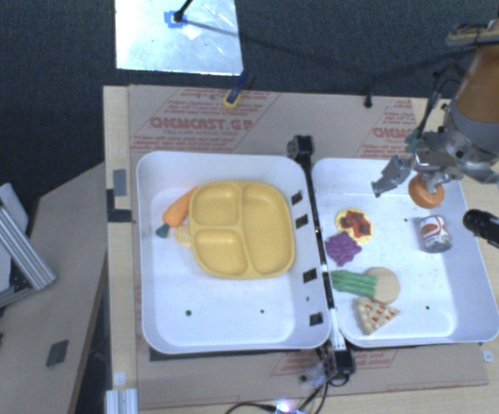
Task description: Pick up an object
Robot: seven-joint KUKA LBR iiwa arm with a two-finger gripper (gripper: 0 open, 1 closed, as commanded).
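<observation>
My gripper (415, 178) hangs over the far right part of the right bin (470, 304), below the arm's grey wrist and orange band. An orange round piece (427, 193) sits right under it; whether it is gripped or just lying in the bin is unclear. A small red and white can (434, 233) lies a little nearer. Further left in this bin are a yellow and red disc (354, 223), a purple cluster (343, 248), a green piece (354, 281), a tan cookie (385, 284) and a pizza slice (375, 316).
The left bin (159, 317) holds a yellow divided plate (235, 228) with an orange carrot (178, 207) at its left edge. A black divider (314, 231) runs between the bins. A black part (491, 228) juts in at the right rim.
</observation>
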